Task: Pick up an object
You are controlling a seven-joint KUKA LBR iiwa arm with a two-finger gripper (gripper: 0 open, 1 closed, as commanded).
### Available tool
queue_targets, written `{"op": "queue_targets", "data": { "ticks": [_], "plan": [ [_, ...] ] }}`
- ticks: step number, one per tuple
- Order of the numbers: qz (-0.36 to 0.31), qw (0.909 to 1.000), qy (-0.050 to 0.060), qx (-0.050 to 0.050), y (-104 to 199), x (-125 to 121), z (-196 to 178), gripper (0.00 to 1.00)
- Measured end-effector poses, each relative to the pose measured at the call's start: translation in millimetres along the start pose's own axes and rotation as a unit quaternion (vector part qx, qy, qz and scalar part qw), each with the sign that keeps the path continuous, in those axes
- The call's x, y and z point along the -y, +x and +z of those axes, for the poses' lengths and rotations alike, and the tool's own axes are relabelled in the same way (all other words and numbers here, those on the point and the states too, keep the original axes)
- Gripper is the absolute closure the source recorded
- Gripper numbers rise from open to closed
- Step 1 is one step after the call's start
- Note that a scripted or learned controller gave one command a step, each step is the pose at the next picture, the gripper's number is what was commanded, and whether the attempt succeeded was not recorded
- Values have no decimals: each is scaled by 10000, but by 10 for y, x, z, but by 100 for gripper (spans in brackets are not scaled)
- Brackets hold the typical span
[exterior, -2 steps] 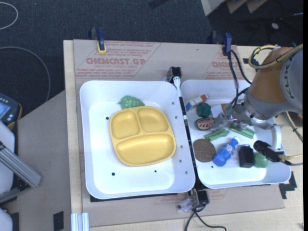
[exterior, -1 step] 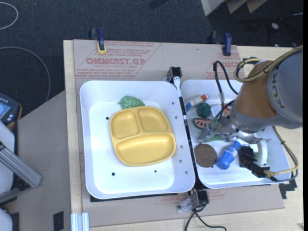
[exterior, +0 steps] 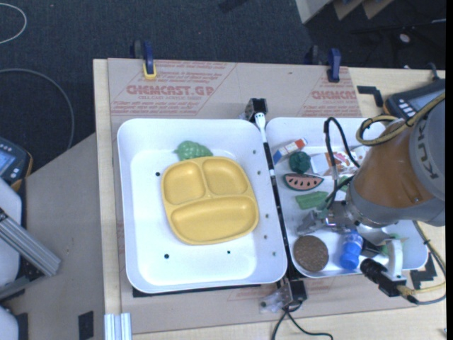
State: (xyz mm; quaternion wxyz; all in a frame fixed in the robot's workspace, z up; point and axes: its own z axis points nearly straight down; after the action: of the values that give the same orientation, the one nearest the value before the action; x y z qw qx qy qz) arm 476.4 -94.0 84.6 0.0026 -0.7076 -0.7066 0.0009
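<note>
Grey claw (exterior: 318, 222) hovers low in the right bin (exterior: 277, 137); whether spread or together, I cannot tell.

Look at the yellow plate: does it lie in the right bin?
No, the yellow plate lies in the left bin, beside a green item.

Red print is showing on the brown board (exterior: 212, 83) under the two bins. Behind the left bin (exterior: 134, 190) it is reading "CHEMCAST G P", with smaller lines around it too small to read. Behind the right bin (exterior: 279, 129) the same red word is appearing again, cut to "CHEMCAST". Letters on the arm (exterior: 396, 168) are reading "KU", cut by the frame edge.
</note>
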Motion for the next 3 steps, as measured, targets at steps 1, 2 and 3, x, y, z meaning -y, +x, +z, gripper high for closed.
{"op": "queue_targets", "data": {
  "ticks": [1, 2, 3],
  "plan": [
    [18, 10000, -44, 36, -773, -86, -5, 0],
    [-11, 10000, -43, 23, -706, -28, -383, 0],
    [-39, 10000, -9, -4, -38, -305, 20, 0]
  ]
}}
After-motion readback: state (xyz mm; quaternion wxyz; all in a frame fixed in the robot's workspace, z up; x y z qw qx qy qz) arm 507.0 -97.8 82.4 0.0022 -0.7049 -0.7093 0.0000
